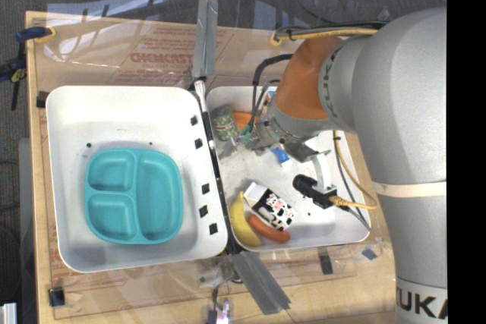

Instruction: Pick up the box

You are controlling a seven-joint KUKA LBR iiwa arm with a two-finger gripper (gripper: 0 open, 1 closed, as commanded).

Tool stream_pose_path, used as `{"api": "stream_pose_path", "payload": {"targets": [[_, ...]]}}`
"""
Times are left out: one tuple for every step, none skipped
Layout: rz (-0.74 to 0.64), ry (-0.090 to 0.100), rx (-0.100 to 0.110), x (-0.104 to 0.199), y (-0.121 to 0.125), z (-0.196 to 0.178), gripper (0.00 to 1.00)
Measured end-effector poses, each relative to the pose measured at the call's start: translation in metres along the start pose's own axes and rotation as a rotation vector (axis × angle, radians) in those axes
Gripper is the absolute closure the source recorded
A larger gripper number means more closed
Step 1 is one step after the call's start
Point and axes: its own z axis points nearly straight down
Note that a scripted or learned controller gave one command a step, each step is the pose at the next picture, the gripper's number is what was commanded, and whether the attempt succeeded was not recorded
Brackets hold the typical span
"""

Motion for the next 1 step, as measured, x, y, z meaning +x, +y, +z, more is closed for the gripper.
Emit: {"api": "stream_pose_path", "payload": {"targets": [[-0.004, 0.001, 0.002, 0.0004, 0.0004, -0.0093, 1.00]]}}
